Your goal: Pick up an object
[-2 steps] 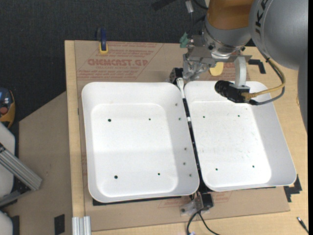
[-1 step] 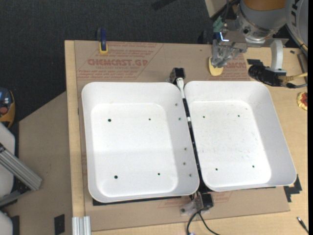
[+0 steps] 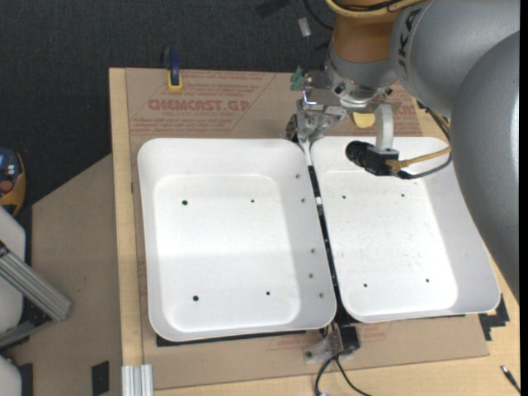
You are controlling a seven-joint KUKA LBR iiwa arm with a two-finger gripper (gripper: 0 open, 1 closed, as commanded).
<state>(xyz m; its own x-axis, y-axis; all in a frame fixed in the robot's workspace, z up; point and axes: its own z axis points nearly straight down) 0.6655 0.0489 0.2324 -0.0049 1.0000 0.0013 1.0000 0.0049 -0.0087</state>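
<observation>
a grey kuka arm (image 3: 462,64), its orange band (image 3: 371,15) high in the frame, reaches in from the right. its gripper (image 3: 307,129) hangs low over the far rims of two white bins, right where the pair meet. the left bin (image 3: 148,213) and the right bin (image 3: 466,246) lie side by side, their inner walls touching along one dark seam that runs from the gripper toward the near edge. whether the claw is apart or together cannot be told from this angle, nor whether any object sits in it. wide white floor lies open in both bins toward the near side, while the arm's bulk overhangs the right bin's far right corner. four dark dots (image 3: 184,203) mark the left floor and four more mark the right. both bins rest on one brown board (image 3: 214,101) printed with red lettering, with its widest bare strip along the far side. one blue-and-yellow clamp (image 3: 173,66) grips the board's far edge, well apart from the gripper.
</observation>
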